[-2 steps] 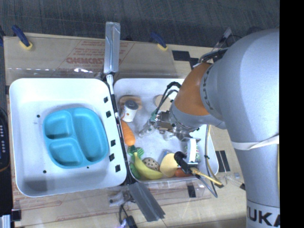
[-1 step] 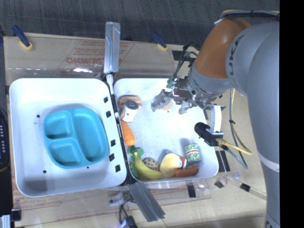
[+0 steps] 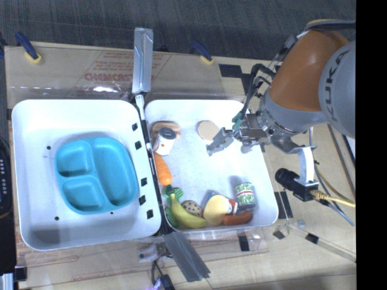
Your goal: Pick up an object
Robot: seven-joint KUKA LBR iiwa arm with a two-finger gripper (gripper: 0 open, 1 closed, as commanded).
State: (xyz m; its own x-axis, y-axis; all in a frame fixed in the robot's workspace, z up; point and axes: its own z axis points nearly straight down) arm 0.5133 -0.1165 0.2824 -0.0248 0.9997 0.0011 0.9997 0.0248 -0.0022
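My gripper (image 3: 231, 147) hangs over the upper right part of the right bin (image 3: 187, 110), open with nothing between its fingers. One finger (image 3: 217, 142) reaches toward a tan round slice (image 3: 207, 129) lying just to its left. Along the bin's left wall lie a brown and white piece (image 3: 164, 132) and a carrot (image 3: 162, 169). At the front edge sit a banana (image 3: 184, 214), a speckled cookie (image 3: 192, 208), a yellow fruit (image 3: 215, 208), a red sausage (image 3: 237, 218) and a small green can (image 3: 245, 193).
The left bin (image 3: 36, 119) holds a blue divided plate (image 3: 95, 174). The arm's grey and orange body (image 3: 308, 77) overhangs the right bin's right wall. A black fitting (image 3: 293, 183) sticks out beside that wall.
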